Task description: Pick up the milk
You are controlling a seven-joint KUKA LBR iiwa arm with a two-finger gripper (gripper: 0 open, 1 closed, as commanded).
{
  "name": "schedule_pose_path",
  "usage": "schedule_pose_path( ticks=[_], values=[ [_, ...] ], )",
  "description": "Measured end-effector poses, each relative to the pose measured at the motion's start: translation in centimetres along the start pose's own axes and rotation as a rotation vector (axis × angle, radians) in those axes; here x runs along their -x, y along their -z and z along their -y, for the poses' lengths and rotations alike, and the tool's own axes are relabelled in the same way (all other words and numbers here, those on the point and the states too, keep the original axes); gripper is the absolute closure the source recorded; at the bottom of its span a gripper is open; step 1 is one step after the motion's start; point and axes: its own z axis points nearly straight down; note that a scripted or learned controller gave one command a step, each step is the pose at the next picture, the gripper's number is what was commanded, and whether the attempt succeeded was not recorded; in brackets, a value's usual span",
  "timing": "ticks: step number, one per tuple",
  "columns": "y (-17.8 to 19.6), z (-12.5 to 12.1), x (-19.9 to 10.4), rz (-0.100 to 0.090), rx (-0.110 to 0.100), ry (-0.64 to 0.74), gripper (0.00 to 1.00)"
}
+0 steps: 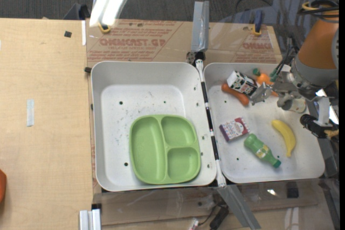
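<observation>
Locate the milk (241, 82) in the right bin (318, 167) — it is the small black-and-white carton lying tilted near the bin's far wall, towards the divider between the two bins. Note what crowds it: an orange carrot-shaped item (237, 93) lies just beside it on the near side, apparently touching its lower edge, and a small orange object with a green top (261, 76) sits close on its right. The tool (262, 92) is at the end of the arm (318, 56), which enters from the right; it sits low over the far part of the right bin, just right of the carrot-shaped item and close to the milk, but nothing can be seen between its fingers. You cannot tell from this view whether the tool is spread or pressed together. Nearer the front of the same bin you will find a purple-and-white packet (233, 129), a green bottle (261, 150) lying on its side just beside the packet, and a yellow banana (285, 136) to the right of both — all well apart from the milk. The left bin (108, 89) holds a green divided plate (165, 148), resting in its near half. Both bins stand on the table (43, 89).
</observation>
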Motion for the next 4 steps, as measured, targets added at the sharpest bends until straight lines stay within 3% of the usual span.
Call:
schedule_pose_path(
  ticks=[1, 2, 3, 4],
  values=[
    [-4.4, -5.0, -0.5, 0.019, -0.012, 0.033, 0.0],
    [-5.1, -5.3, -5.9, 0.029, -0.039, 0.033, 0.0],
    [0.3, -6.3, -7.4, 0.023, -0.002, 0.017, 0.0],
    [-4.6, -6.3, -7.3, 0.023, -0.003, 0.135, 0.0]
  ],
)
